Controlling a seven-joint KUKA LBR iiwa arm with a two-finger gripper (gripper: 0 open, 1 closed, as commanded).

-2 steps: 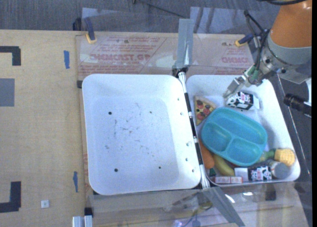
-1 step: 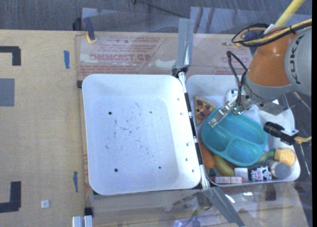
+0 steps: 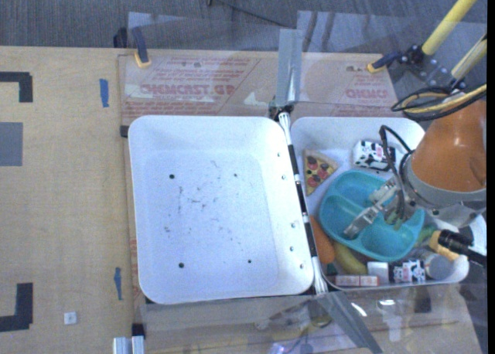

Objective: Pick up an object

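1. Over the right bin (image 3: 456, 267), the grey arm with its orange band (image 3: 455, 150) reaches in from the right edge, and its end effector (image 3: 380, 212) hangs low above a teal dish (image 3: 348, 217).
2. Metal fingers (image 3: 363, 221) point down and to the left into the dish; they seem to sit a little apart with nothing between them, though the wrist hides much of them, so I cannot tell how far open they stand.
3. That teal dish, a divided one, lies tilted in the middle of the right bin and rests on top of other objects.
4. A small pizza-slice toy (image 3: 317, 168) lies at the bin's left wall, just above and left of the dish.
5. A black-and-white patterned object (image 3: 373, 154) sits near the far wall of the bin, beside the arm's black cable.
6. An orange carrot-like piece (image 3: 325, 248) lies along the left wall below the dish, and a yellow object (image 3: 352, 261) pokes out from under the dish's near rim.
7. A second black-and-white item (image 3: 406, 271) and a small white block (image 3: 377, 269) lie along the near wall.
8. Left of all this, the left bin (image 3: 147, 144) sits on the bench (image 3: 54, 213), its floor showing only small dark specks.
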